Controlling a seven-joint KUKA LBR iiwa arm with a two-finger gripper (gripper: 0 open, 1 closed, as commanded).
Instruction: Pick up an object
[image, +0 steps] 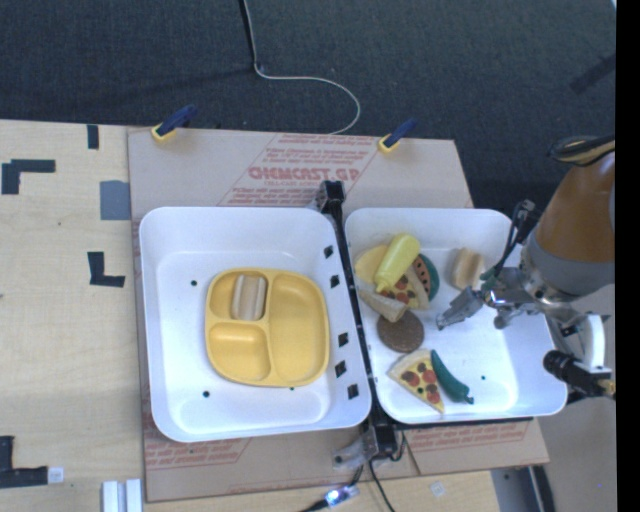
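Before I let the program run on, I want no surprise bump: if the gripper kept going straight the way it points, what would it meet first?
The gripper points left and slightly down in the view. The brown round piece looks first in line, though height above the bin is unclear.

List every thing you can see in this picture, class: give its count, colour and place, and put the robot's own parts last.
Bins: 2, white, side by side on the bench.
Divided plate: 1, yellow, left bin.
Bread roll: 1, tan, plate's upper left compartment.
Yellow bottle: 1, right bin, top of the pile.
Pizza slices: 2, one near the front, one under the bottle.
Brown disc: 1, right bin centre.
Green pepper: 1, beside the front slice.
Bun: 1, tan, right bin rear.
Clamps: 2, blue and yellow, on the cardboard's rear edge.
Gripper: 1, grey, above the right bin.
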